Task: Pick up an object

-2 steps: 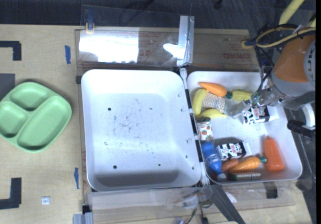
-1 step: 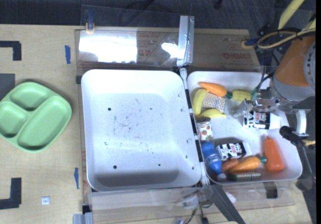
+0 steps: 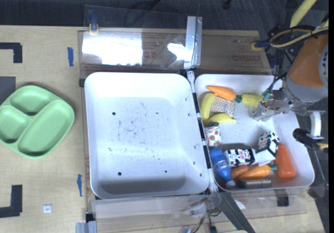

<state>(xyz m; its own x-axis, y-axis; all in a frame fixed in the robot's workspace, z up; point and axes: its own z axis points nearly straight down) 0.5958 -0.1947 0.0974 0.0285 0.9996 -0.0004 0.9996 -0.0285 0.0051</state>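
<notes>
Nearest the camera, along the front wall of the right shallow white bin (image 3: 308, 177), an orange plastic carrot (image 3: 254, 172) lies flat beside an upright-looking orange bottle (image 3: 285, 162), with a blue plastic bottle (image 3: 220, 164) to their left and a black-and-white cow-patterned box (image 3: 241, 155) just behind them. A small can with a red-and-white label (image 3: 212, 135) stands against the bin's left wall. Farther back, a yellow plastic banana (image 3: 207, 106) curves beside a second yellow piece (image 3: 223, 118), a speckled tan block (image 3: 223, 105) and another orange carrot-shaped toy (image 3: 222, 92). A yellow corn-like piece (image 3: 251, 100) lies to their right, just beside the pincer (image 3: 263, 109), which sits low over the bin's right rear part; whether its fingers are apart or together cannot be told, and nothing is visibly between them. The grey arm with its orange band (image 3: 308, 67) enters from the right. The left shallow white bin (image 3: 141, 132) sits alongside, and a green divided plastic plate (image 3: 35, 120) rests on the wooden bench (image 3: 42, 185) well to the left.
</notes>
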